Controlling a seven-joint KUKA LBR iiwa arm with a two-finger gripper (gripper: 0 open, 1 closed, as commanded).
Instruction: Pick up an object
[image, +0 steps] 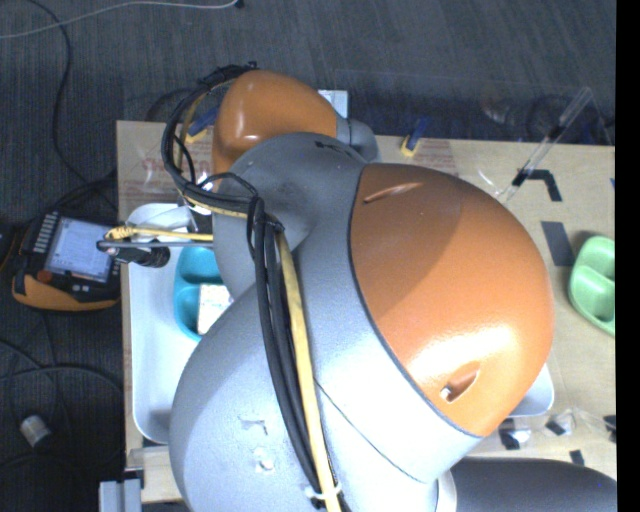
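The grey and orange arm (400, 300) bulks across most of the camera view, reaching over the left white bin (150, 330). Beside the arm, inside that bin, a blue object (193, 285) shows with a small white piece (208, 305) next to it. The arm's own body covers the gripper end, and most of both bins lies hidden beneath it.
A green object (597, 282) sits on the bench at the far right. A handheld device with a screen (70, 255) lies on the floor left of the bench. Black cables (180, 150) loop around the arm's upper joint. A corner of the right bin (535, 400) peeks out.
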